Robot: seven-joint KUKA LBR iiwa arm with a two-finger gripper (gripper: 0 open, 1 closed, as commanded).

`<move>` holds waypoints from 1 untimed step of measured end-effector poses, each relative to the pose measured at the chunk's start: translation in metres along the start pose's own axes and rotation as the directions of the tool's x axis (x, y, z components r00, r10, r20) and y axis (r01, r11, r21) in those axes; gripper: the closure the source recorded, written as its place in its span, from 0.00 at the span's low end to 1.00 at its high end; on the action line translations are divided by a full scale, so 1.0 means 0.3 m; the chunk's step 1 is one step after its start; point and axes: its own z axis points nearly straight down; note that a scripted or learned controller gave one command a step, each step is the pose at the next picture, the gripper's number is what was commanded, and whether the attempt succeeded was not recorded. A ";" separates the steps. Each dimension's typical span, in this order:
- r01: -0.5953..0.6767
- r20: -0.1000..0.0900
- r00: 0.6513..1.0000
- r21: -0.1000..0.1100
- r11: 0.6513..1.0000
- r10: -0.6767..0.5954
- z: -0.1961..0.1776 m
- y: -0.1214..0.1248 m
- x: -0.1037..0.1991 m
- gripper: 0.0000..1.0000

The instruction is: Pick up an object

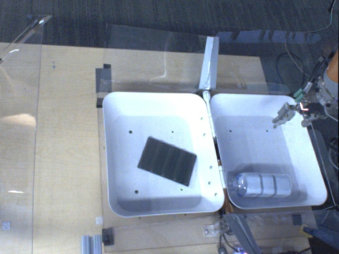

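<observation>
Robot gripper (294, 113) hangs at the right edge over the right bin (249, 142), fingers spread and holding nothing. A clear bottle (263, 185) lies at lower right, well apart. Nothing is picked up yet.

Tool (295, 114) at right edge (arm cropped)

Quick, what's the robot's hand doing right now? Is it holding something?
Hand: open and holding nothing, above the right bin's far right corner. The clear bottle lies apart from it, on its side at the near end of that bin.
</observation>
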 end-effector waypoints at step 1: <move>0.003 0.001 1.000 -0.002 1.000 -0.003 0.085 -0.121 -0.082 0.00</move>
